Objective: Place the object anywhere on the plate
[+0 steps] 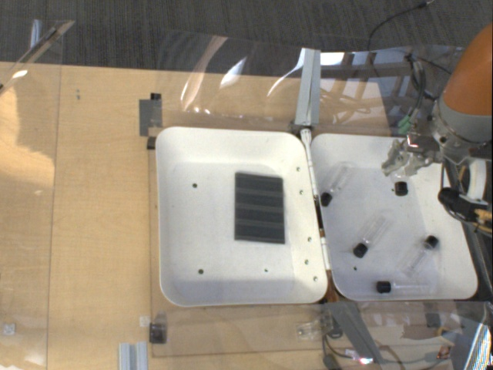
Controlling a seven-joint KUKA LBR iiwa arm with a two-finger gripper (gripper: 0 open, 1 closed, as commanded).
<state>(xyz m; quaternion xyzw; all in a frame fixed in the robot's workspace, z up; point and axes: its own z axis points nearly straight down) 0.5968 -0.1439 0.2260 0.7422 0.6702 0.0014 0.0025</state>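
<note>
A dark grey ribbed plate (259,207) lies flat in the middle of the left bin (185,268). Several clear vials with black caps lie scattered in the right bin (462,284): one (334,185) near its left wall, one (370,235) in the middle, one (420,256) to the right and one (400,287) along the front edge. My gripper (406,159) hangs over the back right part of the right bin. A black cap (400,189) sits just below it; whether that vial is touched I cannot tell.
A metal post (308,87) stands behind the gap between the two bins. The divider between the bins (317,206) runs front to back. Cables and black fittings (462,199) crowd the right edge beside the arm.
</note>
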